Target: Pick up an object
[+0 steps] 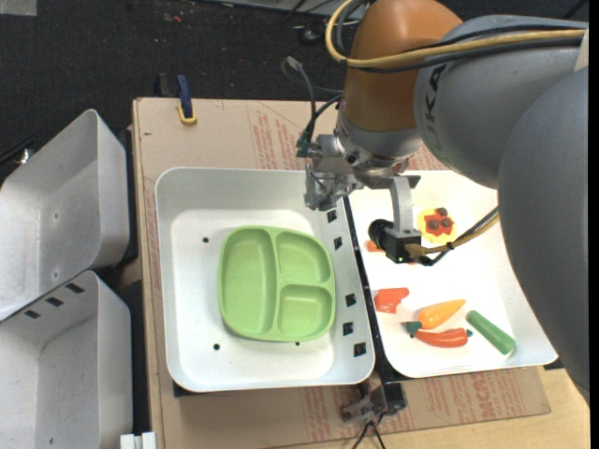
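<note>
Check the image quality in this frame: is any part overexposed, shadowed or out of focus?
Camera view: the right bin is washed out, its floor nearly pure white, though the toys on it stay readable; the left bin is evenly lit, and the green divided plate is sharp with a soft shadow; the arm's grey link looms large and slightly soft; the floor above the bench is dark.

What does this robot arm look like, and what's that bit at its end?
The arm is thick, rounded and grey, with a glossy orange band above the wrist. Yellow and black cables run along it. At its end sits a small metal and black gripper with thin wires.
</note>
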You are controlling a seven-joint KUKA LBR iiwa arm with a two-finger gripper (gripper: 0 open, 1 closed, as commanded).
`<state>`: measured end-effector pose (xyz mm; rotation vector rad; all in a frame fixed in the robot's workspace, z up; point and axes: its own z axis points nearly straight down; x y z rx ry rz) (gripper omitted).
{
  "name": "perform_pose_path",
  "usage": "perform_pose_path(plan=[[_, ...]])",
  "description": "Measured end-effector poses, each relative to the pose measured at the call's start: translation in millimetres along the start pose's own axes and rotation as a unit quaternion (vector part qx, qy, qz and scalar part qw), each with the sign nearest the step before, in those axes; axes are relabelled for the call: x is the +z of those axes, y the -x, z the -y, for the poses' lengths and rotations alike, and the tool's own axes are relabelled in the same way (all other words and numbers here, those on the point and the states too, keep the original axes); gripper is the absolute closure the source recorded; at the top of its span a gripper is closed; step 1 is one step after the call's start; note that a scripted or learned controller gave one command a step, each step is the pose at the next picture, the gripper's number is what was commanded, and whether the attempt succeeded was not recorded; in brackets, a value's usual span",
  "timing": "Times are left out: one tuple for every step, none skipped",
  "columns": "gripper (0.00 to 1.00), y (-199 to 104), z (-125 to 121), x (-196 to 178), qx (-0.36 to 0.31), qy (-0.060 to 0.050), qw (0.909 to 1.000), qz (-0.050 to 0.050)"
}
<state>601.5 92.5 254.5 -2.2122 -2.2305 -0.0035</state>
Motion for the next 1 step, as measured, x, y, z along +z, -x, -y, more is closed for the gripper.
perform_pose_path(plan=[[0.0, 3.8, 0.1, 0.3, 0.003, -0.001, 1.0, 0.001]])
